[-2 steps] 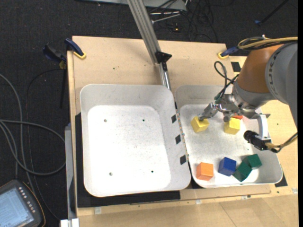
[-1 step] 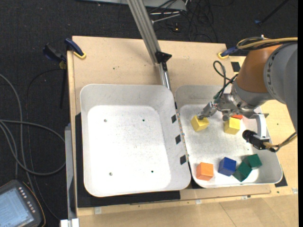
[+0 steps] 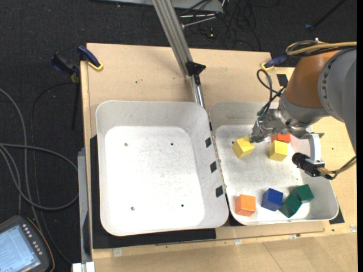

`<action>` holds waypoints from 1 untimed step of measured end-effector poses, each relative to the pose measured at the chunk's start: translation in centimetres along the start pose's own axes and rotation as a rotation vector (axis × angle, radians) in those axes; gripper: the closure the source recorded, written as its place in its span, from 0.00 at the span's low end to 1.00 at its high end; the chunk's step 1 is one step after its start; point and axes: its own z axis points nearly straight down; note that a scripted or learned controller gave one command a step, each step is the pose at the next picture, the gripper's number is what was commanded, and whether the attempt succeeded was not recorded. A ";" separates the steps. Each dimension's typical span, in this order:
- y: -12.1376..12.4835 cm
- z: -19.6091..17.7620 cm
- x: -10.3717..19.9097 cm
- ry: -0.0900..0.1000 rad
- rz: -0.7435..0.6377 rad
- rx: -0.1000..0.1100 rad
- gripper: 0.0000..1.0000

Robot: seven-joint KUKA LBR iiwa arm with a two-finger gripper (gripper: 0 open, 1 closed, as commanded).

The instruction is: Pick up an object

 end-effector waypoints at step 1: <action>0.8 -5.3 0.9 0.002 -0.004 0.024 1.00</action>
